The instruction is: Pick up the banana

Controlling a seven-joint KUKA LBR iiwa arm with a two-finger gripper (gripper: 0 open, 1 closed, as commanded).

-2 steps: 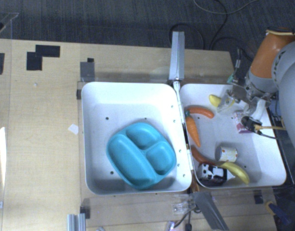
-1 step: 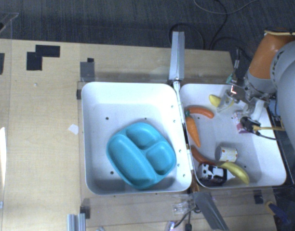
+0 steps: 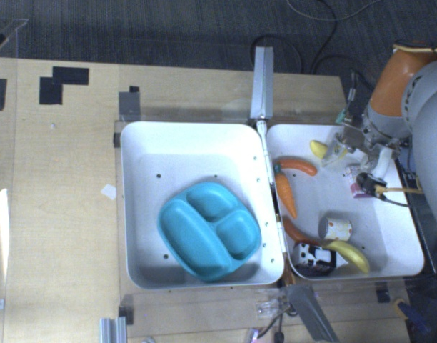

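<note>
A grey KUKA arm with an orange band [image 3: 400, 73] above its wrist reaches in from the right over the far right corner of the right-hand shallow white bin [image 3: 397, 213], its two-finger gripper [image 3: 345, 151] hanging low near the bin's back wall. From this angle the wrist hardware hides the claw, and whether it is apart or together cannot be told; nothing is seen held in it.

The yellow curved banana [image 3: 349, 255], the target of the pick, lies at the near edge of the same bin, well apart from the gripper, its stem end toward the bin's front right. Just behind it, and close enough to seem touching, sits a small cylindrical tin can with a pale label [image 3: 336, 228] on its side. To the banana's left lies a black-and-white patterned object [image 3: 315, 257] in the bin's near left corner.

Along the bin's left wall lie an orange carrot [image 3: 285, 195] and, nearer the front, an orange-brown sausage-shaped piece [image 3: 298, 231]. A reddish-orange sausage-shaped toy [image 3: 297, 166] sits farther back, and a small yellow lemon-like fruit [image 3: 318, 148] rests just beside the gripper.

The left-hand shallow white bin [image 3: 143, 191] holds a turquoise plastic divided plate [image 3: 208, 227] with three compartments, lying tilted toward the front.
</note>
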